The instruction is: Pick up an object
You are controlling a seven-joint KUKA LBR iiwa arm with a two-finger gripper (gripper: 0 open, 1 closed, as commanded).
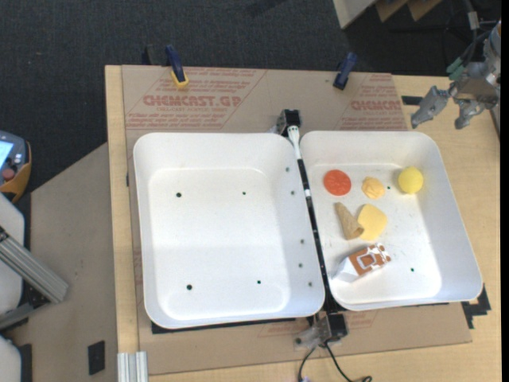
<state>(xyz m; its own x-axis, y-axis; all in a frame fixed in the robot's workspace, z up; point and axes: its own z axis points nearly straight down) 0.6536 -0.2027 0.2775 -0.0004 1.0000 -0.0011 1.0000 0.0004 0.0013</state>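
Observation:
The right bin (445,213) holds several small objects. A red-orange disc (337,182), a small orange lump (372,187) and a yellow ball (410,180) lie in a row near its back. In front of them sit a tan wedge (347,221) and a yellow piece (373,221), touching each other. A brown and white packet (368,261) lies nearest the front. My gripper (440,118) hangs beyond the bin's far right corner, above the cardboard. Its grey fingers (426,107) are spread open with nothing between them.
The left bin (159,165) stands beside the right one, their rims meeting at a black strip (306,205). Both rest on a cardboard sheet (238,94) held by blue clamps (175,66) at the back. A cable (318,356) trails from the front edge.

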